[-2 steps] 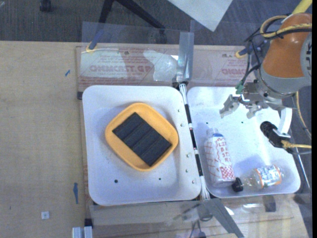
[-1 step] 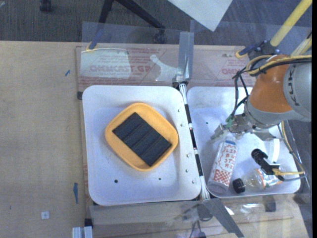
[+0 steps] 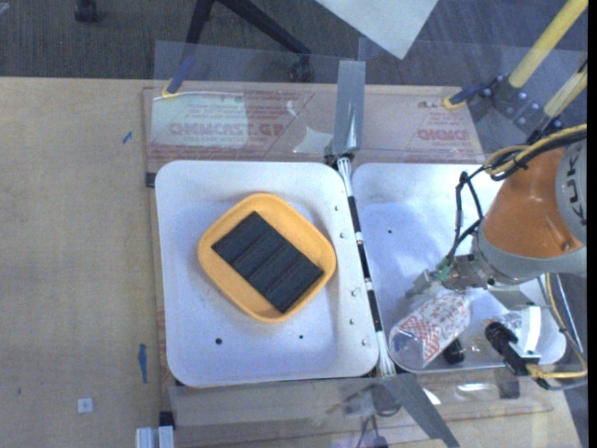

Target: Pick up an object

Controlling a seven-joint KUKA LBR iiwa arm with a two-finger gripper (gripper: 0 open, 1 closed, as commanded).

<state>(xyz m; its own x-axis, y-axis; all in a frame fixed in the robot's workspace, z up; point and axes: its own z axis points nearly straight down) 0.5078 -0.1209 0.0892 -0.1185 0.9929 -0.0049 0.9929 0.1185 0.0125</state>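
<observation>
A clear plastic cup with a red-and-white pattern (image 3: pixel 429 330) lies on its side in the front part of the right bin (image 3: pixel 401 213). My gripper (image 3: pixel 446 276) hangs just above the cup's upper right end, under the orange-banded wrist (image 3: pixel 534 215). A small dark thing (image 3: pixel 454 351) sits by the cup's lower right side. In the left bin (image 3: pixel 187 203) rests a yellow square dish (image 3: pixel 216 271) carrying a black ribbed pad (image 3: pixel 268 261), well away from the gripper.
The central wall (image 3: pixel 362 269) separates the two bins. The back half of the right bin shows bare white floor. Clear plastic sheets (image 3: pixel 242 124) lie on the bench behind the bins.
</observation>
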